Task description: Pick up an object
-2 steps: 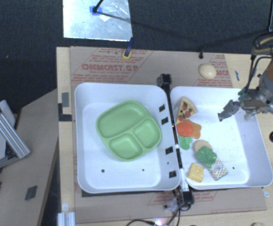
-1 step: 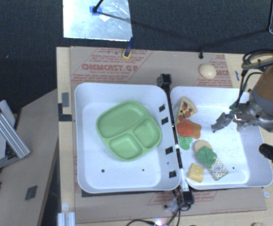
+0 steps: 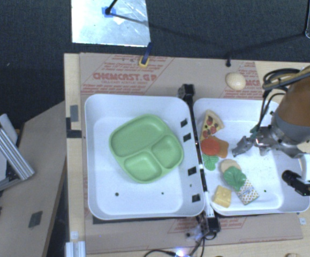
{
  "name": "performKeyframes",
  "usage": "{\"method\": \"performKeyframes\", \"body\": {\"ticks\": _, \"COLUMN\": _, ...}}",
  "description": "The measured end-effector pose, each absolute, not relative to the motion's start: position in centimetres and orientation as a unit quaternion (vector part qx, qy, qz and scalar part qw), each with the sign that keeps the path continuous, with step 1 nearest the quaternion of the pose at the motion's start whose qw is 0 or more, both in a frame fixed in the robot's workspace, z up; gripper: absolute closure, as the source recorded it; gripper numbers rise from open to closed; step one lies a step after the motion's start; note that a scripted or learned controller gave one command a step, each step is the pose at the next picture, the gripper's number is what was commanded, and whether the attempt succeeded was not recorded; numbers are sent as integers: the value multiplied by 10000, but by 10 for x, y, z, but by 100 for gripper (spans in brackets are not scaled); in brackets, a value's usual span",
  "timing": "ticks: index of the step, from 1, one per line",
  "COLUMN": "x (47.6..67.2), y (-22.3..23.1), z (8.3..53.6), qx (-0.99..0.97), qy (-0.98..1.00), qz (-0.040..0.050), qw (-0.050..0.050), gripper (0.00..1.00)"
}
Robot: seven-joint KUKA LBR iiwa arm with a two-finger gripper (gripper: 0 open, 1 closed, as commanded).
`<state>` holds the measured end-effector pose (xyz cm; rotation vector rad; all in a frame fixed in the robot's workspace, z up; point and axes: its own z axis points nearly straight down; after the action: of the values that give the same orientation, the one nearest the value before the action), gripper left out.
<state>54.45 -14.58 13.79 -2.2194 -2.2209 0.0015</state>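
1. Camera view, right of frame: my claw point(image 3: 244, 145) hangs over the right bin point(image 3: 283, 197), fingers apart, gripping nothing.
2. Toy foods lie left of it: pizza slice point(image 3: 212, 124), green piece point(image 3: 234, 178).

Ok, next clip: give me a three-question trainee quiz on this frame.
1. True or false: the green divided plate lies in the left bin.
2. Which item lies nearest the gripper? A) pizza slice B) yellow block C) patterned block
3. Fill in: the egg-shaped object rests on the ____, outside both bins.

Key: 1 true; 2 A; 3 bench.
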Motion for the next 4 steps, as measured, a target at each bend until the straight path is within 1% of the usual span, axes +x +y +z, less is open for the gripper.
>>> {"method": "performKeyframes", "body": {"ticks": 1, "x": 546, "y": -146, "z": 88, "qx": -7071, "qy": -7071, "qz": -9, "qw": -9, "gripper": 0}}
{"method": "performKeyframes", "body": {"ticks": 2, "x": 548, "y": -146, "z": 101, "qx": -7071, "qy": -7071, "qz": -26, "qw": -28, "gripper": 100}}
{"method": "performKeyframes", "body": {"ticks": 3, "x": 551, "y": -150, "z": 145, "qx": -7060, "qy": -7082, "qz": -12, "qw": -22, "gripper": 100}}
{"method": "performKeyframes", "body": {"ticks": 4, "x": 544, "y": -155, "z": 203, "qx": -7061, "qy": -7081, "qz": -11, "qw": -21, "gripper": 100}}
